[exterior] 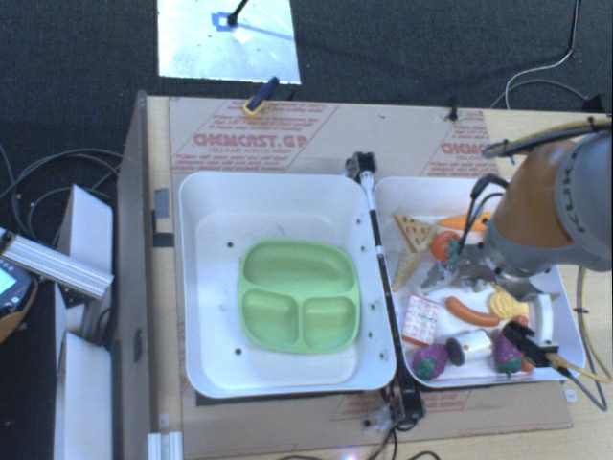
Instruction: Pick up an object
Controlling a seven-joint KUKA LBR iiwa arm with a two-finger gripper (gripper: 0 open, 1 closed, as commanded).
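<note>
The bench [316, 127] carries 2 shallow white bins side by side. The left bin [206, 257] holds a green plate [299, 295] with 3 compartments, lying flat near its middle. The right bin [407, 195] holds a heap of toy food: a tan wedge [415, 230] at about 10 o'clock in the bin, a red-and-white packet [420, 318] toward 7 o'clock, a red sausage [471, 310] near the centre, a yellow piece [507, 304] just beside it at 3 o'clock, purple grapes [430, 359] at 6 o'clock with a white cylinder [471, 344] touching them, and a second purple piece [507, 353] toward 5 o'clock. The arm [546, 199] reaches over this bin, and its gripper [458, 271] sits low among the food, just above the sausage and beside a red-orange piece [443, 246]. Whether it is spread apart, closed, or gripping anything cannot be told from this view.
</note>
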